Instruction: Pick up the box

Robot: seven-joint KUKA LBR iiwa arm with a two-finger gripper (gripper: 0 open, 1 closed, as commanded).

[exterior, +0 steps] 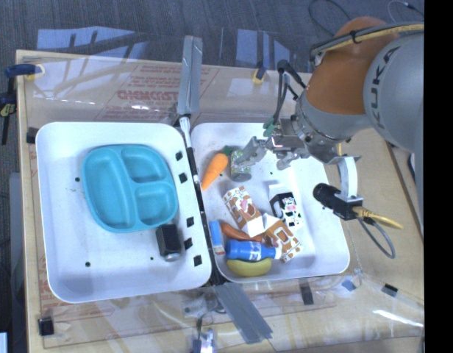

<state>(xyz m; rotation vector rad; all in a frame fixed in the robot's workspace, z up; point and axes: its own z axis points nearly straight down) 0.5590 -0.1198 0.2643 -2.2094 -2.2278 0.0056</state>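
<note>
Three small boxes lie in the right bin: a brown-and-white patterned box near the middle, a white box with black cow spots to its right, and another brown patterned box in front of them. My gripper hangs over the back of this bin, behind the boxes and just right of an orange carrot. Its fingers stand apart, and bare bin floor shows between them. It touches none of the boxes.
A blue bottle and a yellow-green fruit lie at the right bin's front. The left bin holds a turquoise divided plate and a small black object. The arm's body covers the right bin's far right.
</note>
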